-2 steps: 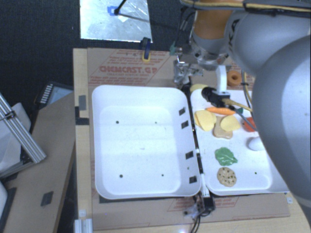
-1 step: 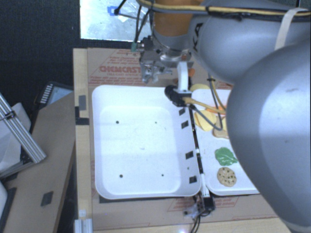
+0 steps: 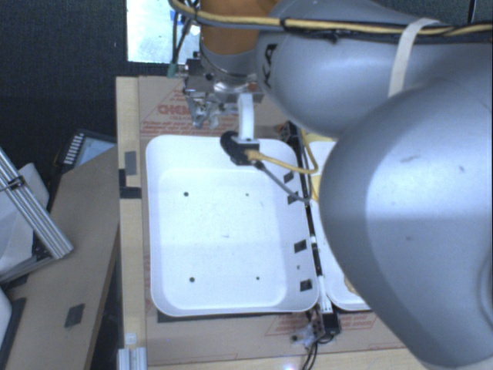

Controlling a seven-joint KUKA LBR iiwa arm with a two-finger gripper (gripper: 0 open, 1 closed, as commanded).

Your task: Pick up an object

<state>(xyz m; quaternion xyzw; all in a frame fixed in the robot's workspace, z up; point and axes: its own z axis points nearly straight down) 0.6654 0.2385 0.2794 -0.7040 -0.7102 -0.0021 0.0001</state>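
Note:
My gripper hangs under the orange band over the far rim of the left white bin. Its metal body sits at the bin's back left. A white bar with a black tip reaches down from it to just inside the far rim. From that tip a thin yellow cable runs right. A small yellow patch shows at the far edge of the right bin; the grey arm hides most of that bin and whatever lies in it.
The left bin's floor shows a few small dark dots. Black clips line the divider between the bins. Brown cardboard borders the bins on the left, with a metal rail beyond it.

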